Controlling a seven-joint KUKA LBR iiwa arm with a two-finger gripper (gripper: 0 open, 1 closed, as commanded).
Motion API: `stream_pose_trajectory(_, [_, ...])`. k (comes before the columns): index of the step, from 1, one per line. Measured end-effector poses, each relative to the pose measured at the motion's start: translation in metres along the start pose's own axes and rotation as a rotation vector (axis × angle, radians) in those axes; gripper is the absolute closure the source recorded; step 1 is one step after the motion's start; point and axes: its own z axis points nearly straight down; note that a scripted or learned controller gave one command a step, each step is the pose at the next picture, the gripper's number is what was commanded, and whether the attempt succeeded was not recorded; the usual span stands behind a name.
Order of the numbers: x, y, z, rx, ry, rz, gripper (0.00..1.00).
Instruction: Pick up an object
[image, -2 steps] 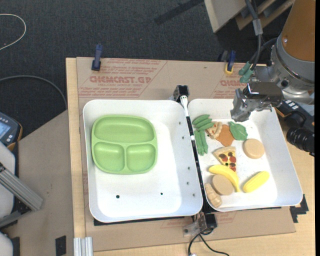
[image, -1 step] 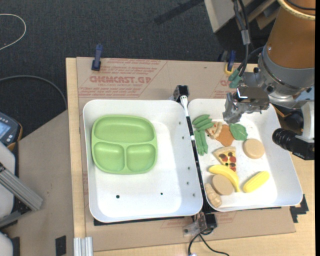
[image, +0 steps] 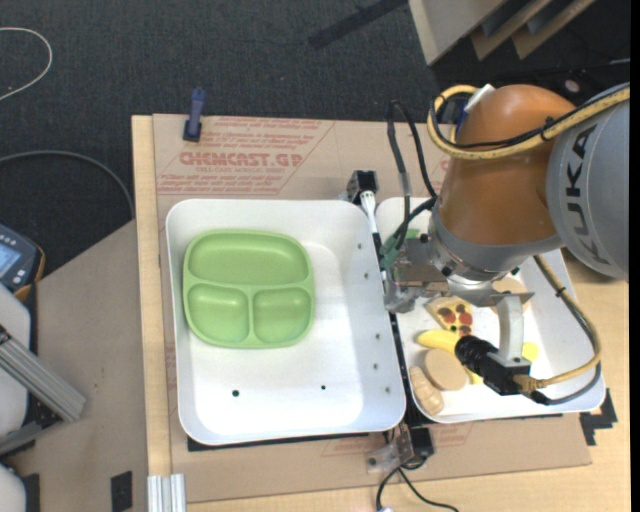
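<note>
sitting in the smooth, shallow left white bin, a glossy pale green plastic divided plate with three rounded compartments lies flat toward its left side. in the right white bin, small toy foods cluster: a yellow curved banana, a tan round disc, a spotted pizza slice. above them hangs the grey, orange-banded arm; its gripper is hidden enough that i cannot tell its state.
</note>
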Motion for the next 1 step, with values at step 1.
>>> stream_pose_trajectory(1, [0.0423, -0.0150, -0.0069, -0.014, 0.003, -0.004, 1.00])
